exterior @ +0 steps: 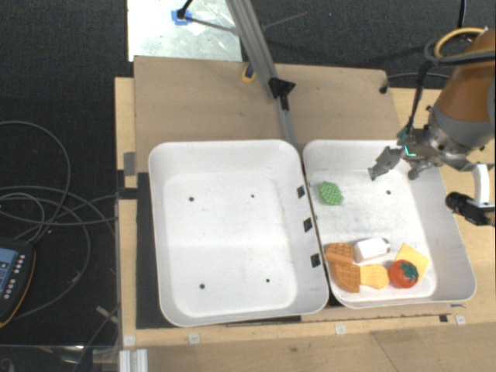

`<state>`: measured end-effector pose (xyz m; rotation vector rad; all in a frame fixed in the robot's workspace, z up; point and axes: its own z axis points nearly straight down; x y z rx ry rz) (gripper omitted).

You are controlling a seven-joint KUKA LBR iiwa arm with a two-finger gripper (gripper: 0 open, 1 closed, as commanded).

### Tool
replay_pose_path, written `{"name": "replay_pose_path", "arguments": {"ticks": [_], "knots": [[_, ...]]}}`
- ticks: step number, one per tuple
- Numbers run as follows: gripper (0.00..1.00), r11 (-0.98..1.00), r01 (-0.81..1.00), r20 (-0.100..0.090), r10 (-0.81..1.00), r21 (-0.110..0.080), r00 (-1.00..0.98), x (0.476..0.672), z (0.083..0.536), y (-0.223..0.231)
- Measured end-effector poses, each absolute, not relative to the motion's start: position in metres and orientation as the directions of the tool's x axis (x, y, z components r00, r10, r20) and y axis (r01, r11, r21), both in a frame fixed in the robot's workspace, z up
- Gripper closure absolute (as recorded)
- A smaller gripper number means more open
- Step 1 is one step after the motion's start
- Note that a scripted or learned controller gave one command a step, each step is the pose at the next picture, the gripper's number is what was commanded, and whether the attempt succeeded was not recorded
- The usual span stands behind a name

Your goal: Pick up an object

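Two bins on worktop (194, 99) | gripper (399, 165) spread, holding nothing, above right bin (442, 231) | green object (331, 193) near; toy foods at front edge

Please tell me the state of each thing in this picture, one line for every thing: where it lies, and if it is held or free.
pincer: open, holding nothing, above the far part of the right bin.
green piece: lying free, alone, near the right bin's left wall.
waffle: lying free at the near end.
white block: resting beside the waffle.
yellow wedge: lying free.
tomato: lying beside the wedge.
right bin: holds all pieces.
left bin: level.
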<state>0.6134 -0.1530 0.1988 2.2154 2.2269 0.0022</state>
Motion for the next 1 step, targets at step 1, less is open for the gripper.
{"name": "replay_pose_path", "arguments": {"ticks": [1], "knots": [[0.0, 0.002, 1.0, 0.001, 1.0, -0.004, -0.002, 0.617, 0.1384, -0.1572]]}}
